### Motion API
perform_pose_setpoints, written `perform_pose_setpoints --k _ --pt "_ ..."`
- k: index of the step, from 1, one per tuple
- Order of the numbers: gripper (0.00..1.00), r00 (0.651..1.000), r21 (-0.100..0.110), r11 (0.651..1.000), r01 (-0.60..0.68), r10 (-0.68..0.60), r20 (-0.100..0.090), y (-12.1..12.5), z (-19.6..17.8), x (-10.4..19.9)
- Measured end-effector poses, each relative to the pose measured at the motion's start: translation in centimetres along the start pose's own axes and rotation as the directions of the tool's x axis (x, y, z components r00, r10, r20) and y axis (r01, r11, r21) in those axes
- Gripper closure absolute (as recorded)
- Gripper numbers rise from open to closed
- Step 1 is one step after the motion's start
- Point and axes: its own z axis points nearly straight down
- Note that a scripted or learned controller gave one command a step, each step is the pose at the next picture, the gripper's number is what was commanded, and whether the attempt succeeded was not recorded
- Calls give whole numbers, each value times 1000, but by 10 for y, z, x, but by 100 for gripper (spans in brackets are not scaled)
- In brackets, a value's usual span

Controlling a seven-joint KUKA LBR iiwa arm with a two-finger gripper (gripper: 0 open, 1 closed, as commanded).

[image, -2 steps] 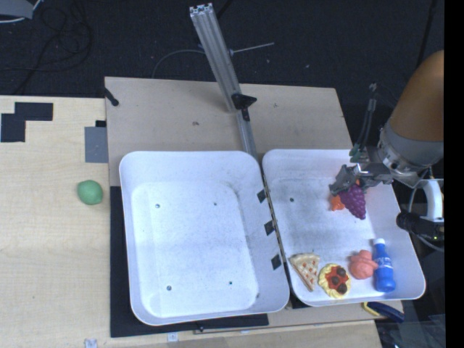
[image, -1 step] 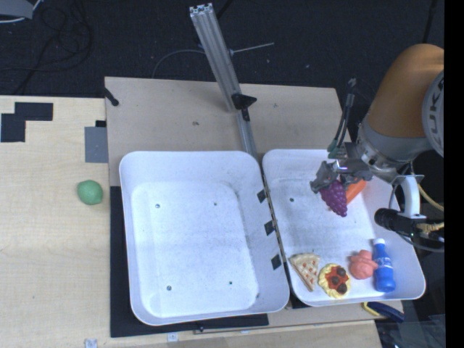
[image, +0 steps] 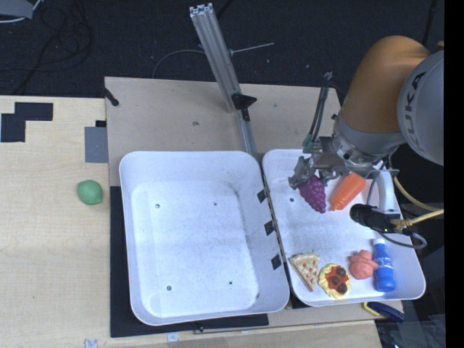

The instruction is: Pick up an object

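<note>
- Hovering over right bin [image: 290, 216]: end effector [image: 306, 174], touching purple grapes [image: 315, 193]; finger state cannot be told.
- Carrot [image: 347, 191] just beside grapes.

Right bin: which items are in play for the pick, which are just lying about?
In play: gripper, purple grapes at its tip, orange carrot beside them.
Lying about: pizza slice, round toy, pink toy, blue bottle, green ball outside the bins.

Light wooden bench [image: 51, 259] with two white bins [image: 192, 310] and a green ball [image: 90, 192].
</note>
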Motion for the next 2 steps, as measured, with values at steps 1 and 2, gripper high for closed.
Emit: perform_pose_setpoints --k 1,2 --pt "100 1000 1 1000 1 -1 0 -3 2 60" --pt "100 1000 1 1000 -1 1 0 5 -3 112"
